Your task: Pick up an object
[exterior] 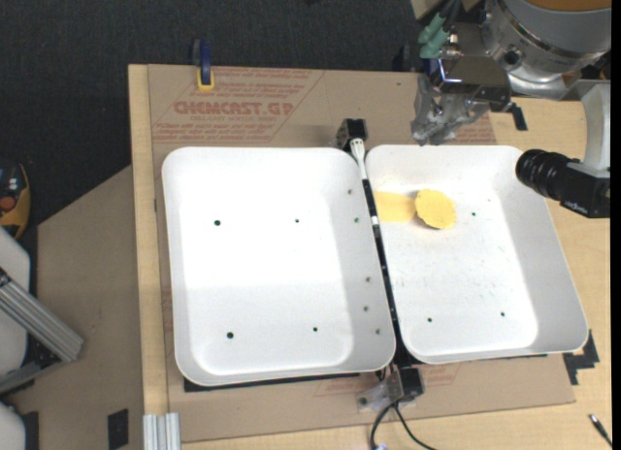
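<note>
The tool point(439, 120) hangs above the far edge of the right bin point(505, 332), and whether it is apart or together I cannot tell; the yellow object point(435, 209) lies near that bin's far-left corner, ungrasped; next comes a descent onto it.

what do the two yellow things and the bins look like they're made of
Round yellow piece: matte, soft-looking, perhaps foam or sponge. Flat yellow piece: thin, dull, maybe paper or felt. Right bin and left bin: smooth white moulded plastic, by their rounded rims.
</note>
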Robot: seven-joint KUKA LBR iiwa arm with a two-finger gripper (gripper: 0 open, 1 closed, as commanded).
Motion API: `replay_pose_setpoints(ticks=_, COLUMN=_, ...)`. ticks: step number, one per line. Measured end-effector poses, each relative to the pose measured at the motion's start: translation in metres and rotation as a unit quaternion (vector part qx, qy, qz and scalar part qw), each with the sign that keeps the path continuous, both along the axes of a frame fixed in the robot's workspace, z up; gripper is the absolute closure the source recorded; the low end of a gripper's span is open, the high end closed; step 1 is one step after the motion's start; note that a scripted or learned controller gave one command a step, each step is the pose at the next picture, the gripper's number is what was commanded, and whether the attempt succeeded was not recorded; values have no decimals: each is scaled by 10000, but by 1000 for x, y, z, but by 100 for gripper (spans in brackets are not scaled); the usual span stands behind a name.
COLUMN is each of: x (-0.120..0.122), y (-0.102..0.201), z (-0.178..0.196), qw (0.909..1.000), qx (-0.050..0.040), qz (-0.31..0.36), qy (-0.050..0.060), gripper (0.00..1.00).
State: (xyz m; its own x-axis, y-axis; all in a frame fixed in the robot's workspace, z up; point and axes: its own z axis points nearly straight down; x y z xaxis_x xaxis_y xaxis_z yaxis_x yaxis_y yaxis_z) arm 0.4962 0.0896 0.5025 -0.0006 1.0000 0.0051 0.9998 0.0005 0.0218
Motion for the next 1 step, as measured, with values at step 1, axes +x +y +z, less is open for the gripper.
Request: replay_pose_setpoints(ticks=1, x=2, y=95, z=-101, qw=9999, qx=-33, qz=41, qy=157, gripper=100)
